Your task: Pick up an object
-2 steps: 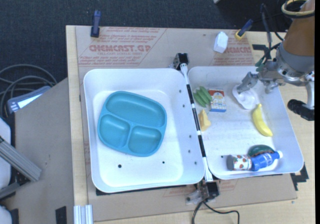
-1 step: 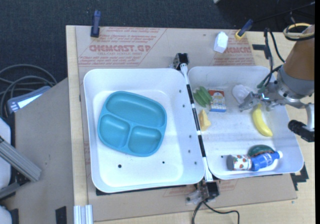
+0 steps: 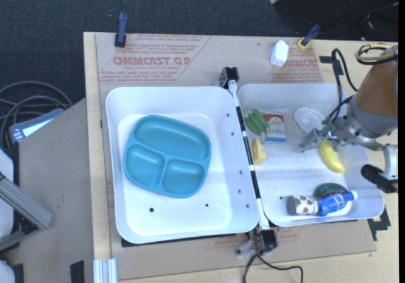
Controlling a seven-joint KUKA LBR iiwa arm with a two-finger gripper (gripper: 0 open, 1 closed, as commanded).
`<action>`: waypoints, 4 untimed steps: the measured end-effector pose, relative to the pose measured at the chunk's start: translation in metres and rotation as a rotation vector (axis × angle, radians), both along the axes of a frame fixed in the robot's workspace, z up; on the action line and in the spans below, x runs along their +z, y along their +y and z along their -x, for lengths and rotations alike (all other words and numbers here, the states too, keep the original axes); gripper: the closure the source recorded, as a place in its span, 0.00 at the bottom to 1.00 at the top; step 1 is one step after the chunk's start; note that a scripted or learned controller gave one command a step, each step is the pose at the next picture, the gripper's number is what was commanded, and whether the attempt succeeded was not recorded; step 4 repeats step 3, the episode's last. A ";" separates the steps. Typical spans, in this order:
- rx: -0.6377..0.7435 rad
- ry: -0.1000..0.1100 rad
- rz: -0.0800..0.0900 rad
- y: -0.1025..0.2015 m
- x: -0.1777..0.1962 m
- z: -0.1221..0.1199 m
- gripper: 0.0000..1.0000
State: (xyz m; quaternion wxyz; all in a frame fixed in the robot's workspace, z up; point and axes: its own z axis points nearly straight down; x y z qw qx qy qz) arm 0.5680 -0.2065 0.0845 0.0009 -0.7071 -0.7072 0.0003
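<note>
Tool [image 3: 324, 136]: fingers spread narrowly, just above the banana [image 3: 332, 156], holding nothing
Banana: right bin [image 3: 288, 93]
Bottle [image 3: 319, 204]: below banana

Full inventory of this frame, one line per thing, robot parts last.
left bin: 1, white, left half of bench
divided plate: 1, blue, three compartments, in left bin
right bin: 1, white, right half of bench
green vegetable: 1, green, right bin near the divider
small carton: 1, red and white, beside the green vegetable
small yellow item: 1, yellow, right bin by the divider
clear item: 1, translucent, right bin upper middle
banana: 1, yellow, right bin, under the gripper
bottle: 1, blue with a red and white end, lying along right bin's front edge
dark green item: 1, behind the bottle
arm: 1, grey with orange band, from the right
gripper: 1, at the banana
</note>
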 end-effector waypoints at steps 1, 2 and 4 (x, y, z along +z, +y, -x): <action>-0.001 -0.003 0.001 0.000 0.010 -0.001 1.00; 0.001 -0.003 0.001 0.081 0.000 -0.029 1.00; 0.002 -0.004 0.000 0.155 0.101 -0.010 1.00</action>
